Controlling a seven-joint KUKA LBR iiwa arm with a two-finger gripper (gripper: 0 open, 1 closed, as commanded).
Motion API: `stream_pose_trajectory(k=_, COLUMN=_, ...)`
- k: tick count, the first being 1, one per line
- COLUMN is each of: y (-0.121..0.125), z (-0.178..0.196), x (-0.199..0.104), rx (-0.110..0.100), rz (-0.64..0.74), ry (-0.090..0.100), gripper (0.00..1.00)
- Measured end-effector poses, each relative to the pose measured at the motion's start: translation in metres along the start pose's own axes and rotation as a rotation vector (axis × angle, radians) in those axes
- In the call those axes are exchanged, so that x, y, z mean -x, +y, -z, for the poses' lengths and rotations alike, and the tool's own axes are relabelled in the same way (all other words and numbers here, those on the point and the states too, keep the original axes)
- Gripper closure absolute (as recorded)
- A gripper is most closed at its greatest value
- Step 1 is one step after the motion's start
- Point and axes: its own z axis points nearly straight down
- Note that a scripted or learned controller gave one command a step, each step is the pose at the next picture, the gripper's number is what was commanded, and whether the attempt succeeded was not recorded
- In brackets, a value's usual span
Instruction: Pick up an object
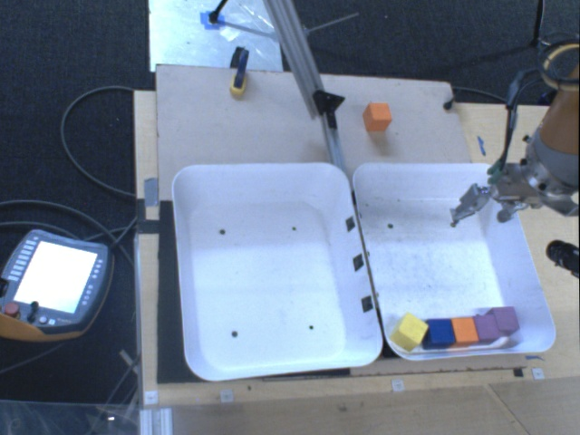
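Nearest, a row of five blocks lies along the right bin's near wall, long axis left to right: yellow block tilted at the left end, then blue, orange, and two purple ones touching toward the right corner. Beyond them the floor is open. Over its far right part hangs the gripper, fingers slightly apart, gripping nothing. The left bin sits alongside. Farthest, a lone orange cube rests on the board

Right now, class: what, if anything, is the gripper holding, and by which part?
Nothing is held. The gripper hangs above bare floor of the right bin; the blocks lie along its near edge, apart from it.
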Motion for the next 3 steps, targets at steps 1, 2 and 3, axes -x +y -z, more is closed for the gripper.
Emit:
stream_pose_trajectory(k=1, y=0.037, z=0.101, x=-0.014, rx=0.011, rz=0.005, ry=-0.003, gripper=0.0)
stream_pose_trajectory(k=2, y=0.0, z=0.076, x=0.007, rx=-0.003, rz=-0.005, ry=-0.001, gripper=0.0)
stream_pose_trajectory(k=3, y=0.002, z=0.077, x=0.005, rx=0.0, rz=-0.001, ry=-0.002, gripper=0.0)
